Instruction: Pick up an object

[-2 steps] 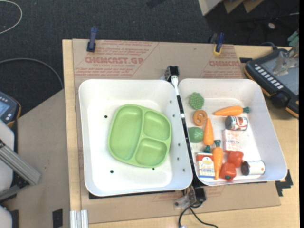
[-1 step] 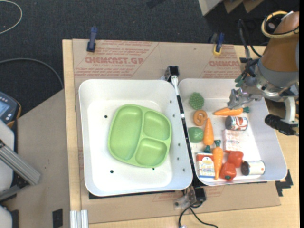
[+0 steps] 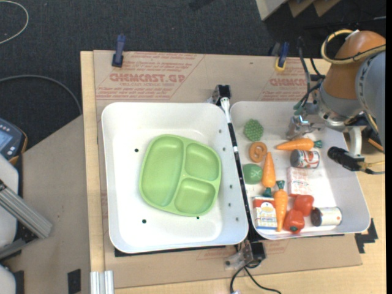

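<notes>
Hovering above a carrot [image 3: 296, 144], the gripper [image 3: 300, 125], its opening too blurred to tell.

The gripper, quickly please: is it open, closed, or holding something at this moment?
Gripper: low in the right bin, just above the carrot; open or closed cannot be told.
</notes>
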Available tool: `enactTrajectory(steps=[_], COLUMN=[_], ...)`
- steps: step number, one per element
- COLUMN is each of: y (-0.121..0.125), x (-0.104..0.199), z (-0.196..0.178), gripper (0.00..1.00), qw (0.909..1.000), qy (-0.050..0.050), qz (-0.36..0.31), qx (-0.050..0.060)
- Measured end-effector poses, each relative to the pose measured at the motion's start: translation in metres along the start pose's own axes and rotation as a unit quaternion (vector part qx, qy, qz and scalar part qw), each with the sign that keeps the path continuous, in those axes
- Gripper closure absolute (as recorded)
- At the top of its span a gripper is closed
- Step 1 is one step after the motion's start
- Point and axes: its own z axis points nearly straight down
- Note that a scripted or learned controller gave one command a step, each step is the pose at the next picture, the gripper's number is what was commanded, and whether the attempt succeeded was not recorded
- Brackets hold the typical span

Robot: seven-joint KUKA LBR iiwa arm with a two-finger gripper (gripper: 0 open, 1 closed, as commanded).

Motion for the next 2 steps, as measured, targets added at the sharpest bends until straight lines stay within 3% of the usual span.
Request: enactTrajectory(steps=[1,2], y=[0.000,-0.062], x=[0.001,-0.043], z=[-0.007,-0.081], gripper=[0.00,0.00], qw=[1.0000,1.0000], qy=[0.000,0.000], qz=[0.000,0.003], qx=[-0.002,-0.001])
